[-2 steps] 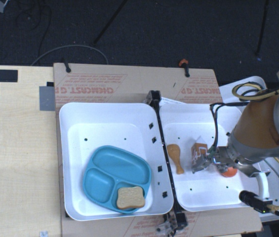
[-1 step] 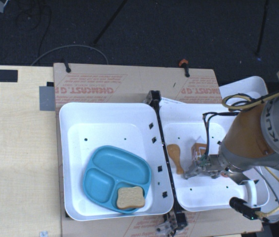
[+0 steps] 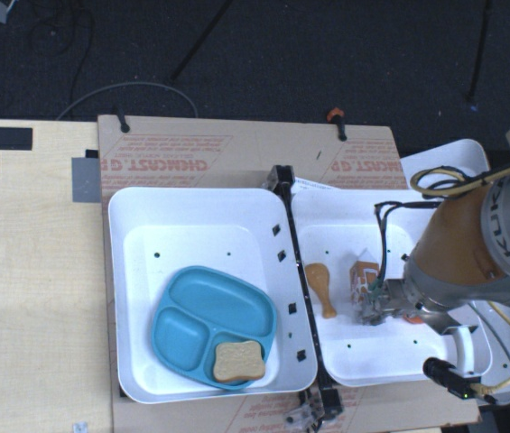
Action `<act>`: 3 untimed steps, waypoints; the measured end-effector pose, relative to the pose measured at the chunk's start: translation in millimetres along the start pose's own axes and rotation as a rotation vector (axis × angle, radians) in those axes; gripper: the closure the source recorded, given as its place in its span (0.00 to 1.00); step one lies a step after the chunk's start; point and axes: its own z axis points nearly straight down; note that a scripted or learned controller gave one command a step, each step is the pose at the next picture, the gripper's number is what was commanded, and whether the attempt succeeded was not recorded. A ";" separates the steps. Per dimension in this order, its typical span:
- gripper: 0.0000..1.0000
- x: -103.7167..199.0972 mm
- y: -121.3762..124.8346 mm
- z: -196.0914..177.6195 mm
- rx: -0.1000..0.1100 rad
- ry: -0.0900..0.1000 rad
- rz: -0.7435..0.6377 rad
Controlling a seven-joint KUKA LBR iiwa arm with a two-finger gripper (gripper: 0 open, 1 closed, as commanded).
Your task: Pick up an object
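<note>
Tool (image 3: 374, 308) low in right bin (image 3: 345, 219), grip state indiscernible, beside drumstick (image 3: 320, 288), bread slice (image 3: 238, 361) on blue tray (image 3: 202, 314).

Arm (image 3: 471, 242): we log it entering from three o'clock, orange band above the wrist, gripper (image 3: 372, 307) lowered toward nine o'clock.

arm (image 3: 471, 242): cut off at right edge | packet (image 3: 363, 280): partly hidden by arm, label unreadable
</note>
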 end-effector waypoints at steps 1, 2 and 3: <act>1.00 -0.6 3.5 -62.3 -0.003 -0.002 -0.007; 1.00 5.8 6.4 -106.8 -0.002 -0.001 -0.008; 1.00 5.0 7.0 -138.7 -0.003 -0.001 -0.007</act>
